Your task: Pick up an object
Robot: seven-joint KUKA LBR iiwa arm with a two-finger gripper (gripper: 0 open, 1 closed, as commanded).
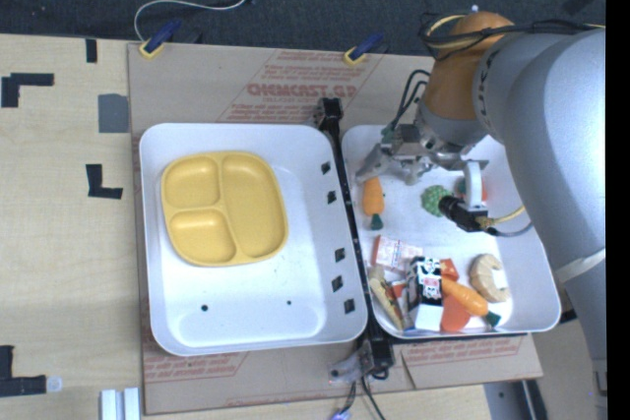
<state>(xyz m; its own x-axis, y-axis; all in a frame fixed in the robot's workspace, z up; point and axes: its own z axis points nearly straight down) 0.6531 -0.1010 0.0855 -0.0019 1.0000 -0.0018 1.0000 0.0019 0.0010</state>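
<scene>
One tool (379,164) hangs low over the far end of the right bin (527,256), its metal fingers reaching toward the divider between the bins; whether they are spread or pressed together I cannot tell from this slant. Nothing can be seen between them. Just below the fingertips lies a small orange carrot (373,198), the likeliest target, short and rounded with a green tip at its near end. My guess is that its smooth, tapered body could squirt sideways if the fingers close off-centre, and it sits close to the bin's inner wall, so a finger might strike the rim or the divider instead of seating beside it. A green broccoli piece (434,200) lies near to the right and could be nudged. Further toward the near end sits a crowded heap: a small carton (427,278), a larger carrot (461,295), a bread roll (488,276). The left bin (187,315) carries a yellow divided plate (223,209).
</scene>
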